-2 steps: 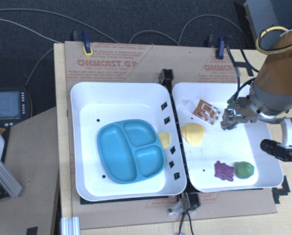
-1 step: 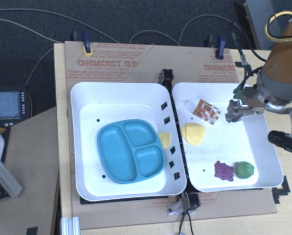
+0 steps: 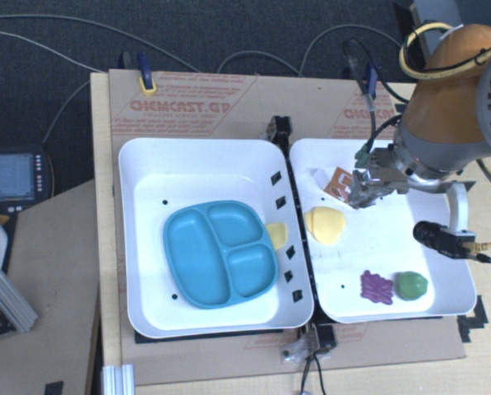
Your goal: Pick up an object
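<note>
Possibly a missed grasp at the back of the right bin

Right now the two-finger gripper sits low over the far-left part of the right-hand shallow white bin, just beside a small orange-brown and white printed packet that lies near the bin's back-left corner. Whether the fingers are spread or closed I cannot tell; the wrist hides them, and nothing is visibly between them. The packet looks flat and thin, so my judgement is that the fingers could slide over it or push it against the bin's left wall instead of closing on it. A descent slightly off line could also nudge the pale yellow rounded lump, which rests close by along the left wall.

Further contents of that bin: a purple knobbly bunch-shaped toy and a green round ball-like toy, near each other by the front edge.

The left-hand white bin holds a light blue plastic divided plate in its middle, with a small yellow piece touching the plate's right rim.
</note>
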Controlling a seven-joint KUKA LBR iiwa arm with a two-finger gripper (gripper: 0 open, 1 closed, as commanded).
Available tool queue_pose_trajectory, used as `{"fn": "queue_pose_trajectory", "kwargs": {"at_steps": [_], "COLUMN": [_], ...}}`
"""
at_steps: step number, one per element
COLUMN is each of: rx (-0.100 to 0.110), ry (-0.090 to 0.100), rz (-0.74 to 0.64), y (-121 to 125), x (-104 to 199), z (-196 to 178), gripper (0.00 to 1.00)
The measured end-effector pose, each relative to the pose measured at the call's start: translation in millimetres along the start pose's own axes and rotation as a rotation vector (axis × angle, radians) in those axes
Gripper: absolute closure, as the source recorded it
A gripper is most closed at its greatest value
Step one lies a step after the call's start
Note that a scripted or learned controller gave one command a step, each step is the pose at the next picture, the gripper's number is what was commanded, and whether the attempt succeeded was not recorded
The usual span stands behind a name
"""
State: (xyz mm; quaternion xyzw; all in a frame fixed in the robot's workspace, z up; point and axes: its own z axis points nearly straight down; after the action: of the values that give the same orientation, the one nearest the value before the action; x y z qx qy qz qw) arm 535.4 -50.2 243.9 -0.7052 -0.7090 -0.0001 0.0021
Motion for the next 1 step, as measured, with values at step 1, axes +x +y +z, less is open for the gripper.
{"fn": "queue_pose_trajectory", "kwargs": {"at_steps": [1], "rx": [-0.003], "ry": [0.001], "rz": [-0.003], "y": [0.5], "x": [62.5], "z": [-3.3], "gripper": [1.0]}}
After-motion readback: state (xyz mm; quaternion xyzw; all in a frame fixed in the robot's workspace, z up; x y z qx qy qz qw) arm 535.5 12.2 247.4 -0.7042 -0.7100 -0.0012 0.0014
